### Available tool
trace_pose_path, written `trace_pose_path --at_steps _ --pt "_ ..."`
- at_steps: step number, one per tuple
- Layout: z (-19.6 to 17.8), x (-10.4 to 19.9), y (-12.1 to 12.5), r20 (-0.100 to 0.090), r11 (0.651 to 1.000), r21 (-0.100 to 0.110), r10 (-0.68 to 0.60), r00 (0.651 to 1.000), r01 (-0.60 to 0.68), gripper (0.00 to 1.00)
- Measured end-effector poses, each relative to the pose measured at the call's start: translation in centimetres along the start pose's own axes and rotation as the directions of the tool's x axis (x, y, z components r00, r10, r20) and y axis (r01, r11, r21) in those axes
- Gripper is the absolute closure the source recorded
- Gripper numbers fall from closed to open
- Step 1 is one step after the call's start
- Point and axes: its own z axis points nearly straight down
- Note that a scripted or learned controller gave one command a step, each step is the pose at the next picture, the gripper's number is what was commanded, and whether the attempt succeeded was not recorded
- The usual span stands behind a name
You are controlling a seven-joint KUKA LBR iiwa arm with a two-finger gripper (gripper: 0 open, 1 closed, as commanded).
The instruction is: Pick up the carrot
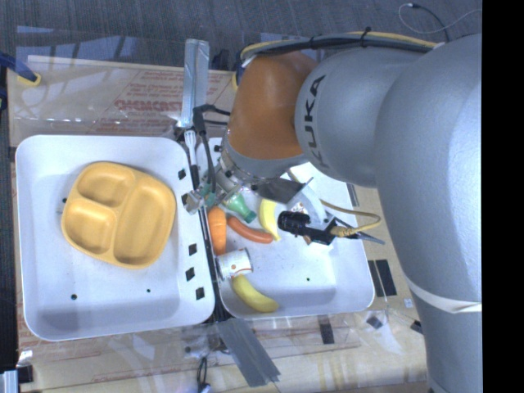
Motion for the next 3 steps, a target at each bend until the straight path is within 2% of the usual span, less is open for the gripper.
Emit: trace_pose_path --at_steps 1,2,3 --pt "-11.9 2.0 -2.4 0.003 0.999 -0.003 -0.048 0.999 0.048 1.0" --pt "0.0 4.2 0.9 0.0 0.951 0.0 -0.31 0.951 0.31 1.0" --pt "-18.7 10.5 3.6 0.003 0.97 -0.004 -0.241 0.97 0.241 1.0"
